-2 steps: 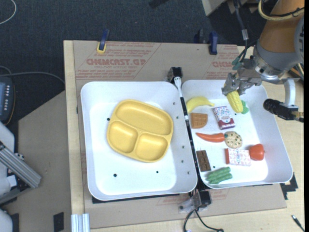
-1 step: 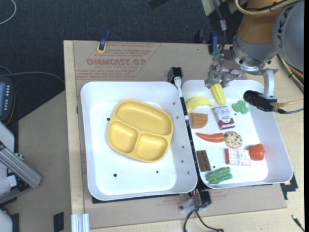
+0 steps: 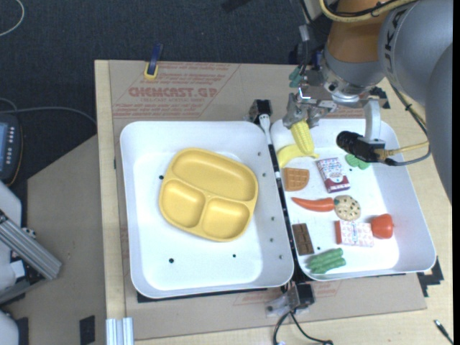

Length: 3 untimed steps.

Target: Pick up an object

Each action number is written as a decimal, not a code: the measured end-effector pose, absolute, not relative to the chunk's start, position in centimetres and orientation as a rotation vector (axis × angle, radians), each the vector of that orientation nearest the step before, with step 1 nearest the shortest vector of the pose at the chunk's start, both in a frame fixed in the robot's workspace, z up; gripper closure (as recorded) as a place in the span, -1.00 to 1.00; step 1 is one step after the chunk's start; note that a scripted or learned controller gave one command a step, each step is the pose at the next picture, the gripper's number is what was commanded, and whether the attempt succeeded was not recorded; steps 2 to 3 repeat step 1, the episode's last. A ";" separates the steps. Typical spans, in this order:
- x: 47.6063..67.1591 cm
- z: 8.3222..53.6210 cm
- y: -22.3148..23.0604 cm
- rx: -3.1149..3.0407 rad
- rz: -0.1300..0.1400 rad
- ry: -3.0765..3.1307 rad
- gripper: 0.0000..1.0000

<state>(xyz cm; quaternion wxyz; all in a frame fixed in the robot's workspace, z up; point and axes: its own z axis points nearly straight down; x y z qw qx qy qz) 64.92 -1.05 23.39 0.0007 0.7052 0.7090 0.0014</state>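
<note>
Arm (image 3: pixel 402 34): grey with an orange band, reaching in from the right edge and bending down over the far end of the right bin.
Hand (image 3: pixel 300 124): low over the far left corner of the right bin, its fingers clamped on the corn cob.
Corn cob (image 3: pixel 302 137): yellow, hanging tilted from the fingers, just above the banana.
Right bin (image 3: pixel 410 192): shallow, white, carrying the small items listed below.
Banana (image 3: pixel 290 154): yellow, lying at the left wall, directly under the corn cob.
Waffle (image 3: pixel 295 178): orange-brown, just in front of the banana.
Red carton (image 3: pixel 333 175): small box, beside the waffle toward the right.
Chilli pepper (image 3: pixel 313 203): long, red-orange, lying crosswise in the middle of the bin.
Cookie (image 3: pixel 347 207): round and speckled, touching the chilli's right end.
Tomato (image 3: pixel 382 226): red, near the right wall.
White-and-red packet (image 3: pixel 353 233): flat, between the cookie and the tomato.
Chocolate bar (image 3: pixel 302 238): dark brown, along the left wall.
Green pods (image 3: pixel 325 260): at the near edge.
Left bin (image 3: pixel 144 192): white, holding one item.
Divided plate (image 3: pixel 208 193): yellow, three compartments, resting near the middle.
Worktop (image 3: pixel 108 106): tan board under both bins.
</note>
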 end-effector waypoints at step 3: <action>65.0 21.4 1.3 2.221 -0.004 2.227 1.00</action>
